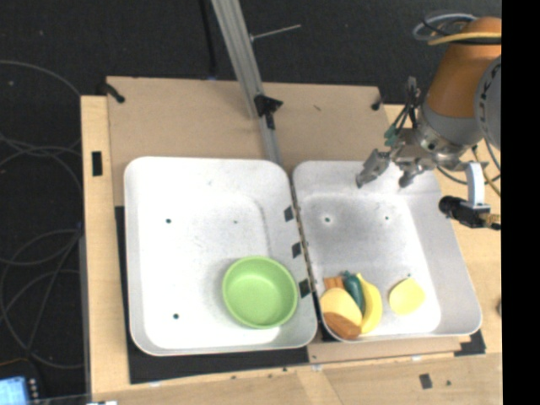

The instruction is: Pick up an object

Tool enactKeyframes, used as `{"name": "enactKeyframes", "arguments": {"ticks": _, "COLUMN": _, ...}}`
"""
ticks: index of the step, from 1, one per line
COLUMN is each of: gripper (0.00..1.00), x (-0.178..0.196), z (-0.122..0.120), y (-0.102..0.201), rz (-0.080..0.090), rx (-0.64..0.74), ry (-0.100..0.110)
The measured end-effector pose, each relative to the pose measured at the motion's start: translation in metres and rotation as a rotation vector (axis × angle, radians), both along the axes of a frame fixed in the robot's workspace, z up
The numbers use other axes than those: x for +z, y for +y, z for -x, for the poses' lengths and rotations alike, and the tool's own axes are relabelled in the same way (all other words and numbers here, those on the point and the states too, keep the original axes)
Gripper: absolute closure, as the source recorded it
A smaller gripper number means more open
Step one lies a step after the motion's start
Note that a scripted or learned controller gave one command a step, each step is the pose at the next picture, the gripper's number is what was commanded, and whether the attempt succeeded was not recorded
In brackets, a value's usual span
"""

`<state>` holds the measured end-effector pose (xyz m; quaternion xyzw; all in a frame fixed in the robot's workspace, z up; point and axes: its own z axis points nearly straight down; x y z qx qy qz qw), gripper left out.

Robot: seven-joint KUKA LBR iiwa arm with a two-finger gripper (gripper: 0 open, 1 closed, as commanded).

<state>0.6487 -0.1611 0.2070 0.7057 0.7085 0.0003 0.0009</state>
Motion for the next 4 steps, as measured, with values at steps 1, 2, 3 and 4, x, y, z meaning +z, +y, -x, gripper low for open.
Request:
{"name": "enactKeyframes", "arguments": {"ticks": 1, "gripper": 0.00, "x": 0.000, "z": 0.000, "y": 0.000, "rz": 0.001, "rx": 0.001, "ry": 0.001}}
{"name": "enactKeyframes", "arguments": {"ticks": 2, "gripper": 0.00, "x": -0.046, "z": 0.001, "y": -0.011, "rz": 0.003, "rx": -0.005, "ry": 0.004}}
{"name": "enactKeyframes", "arguments": {"ticks": 3, "gripper": 0.00, "x": -0.109, "z": 0.005, "y": -0.014, "rz": 0.002, "rx": -0.005, "ry": 0.007}}
{"name": "enactKeyframes", "arguments": {"ticks": 4, "gripper": 0.00, "x": -0.105, "z": 0.005, "y": -0.016, "rz": 0.003, "rx": -0.006, "ry": 0.002}}
